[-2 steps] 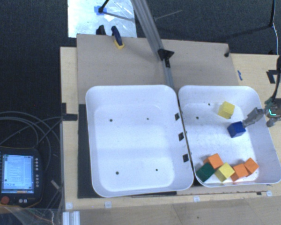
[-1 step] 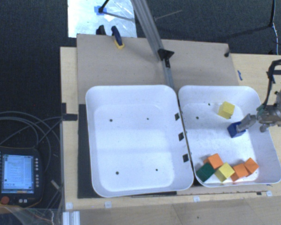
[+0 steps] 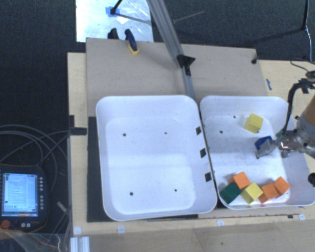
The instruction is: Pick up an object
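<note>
White left bin (image 3: 111, 121): we record nothing to note beyond its dark floor dots.
Pendant (image 3: 18, 196): a lit handheld screen lies on the floor left of the bench, cabled.
Right bin (image 3: 220, 105): we count seven blocks inside.
Front cluster: green block (image 3: 230, 193), orange block (image 3: 241, 180), yellow block (image 3: 251, 192) and two more orange blocks (image 3: 276, 188), all touching along the near wall.
Lone yellow block (image 3: 253, 123): toward the far wall, apart from the rest.
Blue block (image 3: 263, 142): mid-bin, just beside the gripper.
Gripper (image 3: 266, 148): low over the right bin (arm entering from the right); we cannot tell how its claw stands.
</note>
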{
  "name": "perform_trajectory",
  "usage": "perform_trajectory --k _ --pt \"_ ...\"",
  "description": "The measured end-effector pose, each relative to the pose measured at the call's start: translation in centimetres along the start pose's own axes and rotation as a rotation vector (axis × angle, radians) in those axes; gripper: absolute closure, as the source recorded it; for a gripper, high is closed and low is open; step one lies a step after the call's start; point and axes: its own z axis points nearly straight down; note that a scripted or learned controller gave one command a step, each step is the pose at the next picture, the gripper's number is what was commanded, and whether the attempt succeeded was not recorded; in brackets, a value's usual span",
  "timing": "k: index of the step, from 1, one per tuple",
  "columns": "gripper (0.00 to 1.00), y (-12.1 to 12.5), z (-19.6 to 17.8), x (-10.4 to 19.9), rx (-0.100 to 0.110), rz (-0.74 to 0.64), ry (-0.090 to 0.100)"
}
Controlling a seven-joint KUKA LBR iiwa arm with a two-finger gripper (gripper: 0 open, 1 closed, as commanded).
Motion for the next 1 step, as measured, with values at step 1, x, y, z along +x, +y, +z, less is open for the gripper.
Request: perform_trajectory --k 1 --pt "0.00 0.06 1.97 0.00 -0.004 -0.001 -0.002"
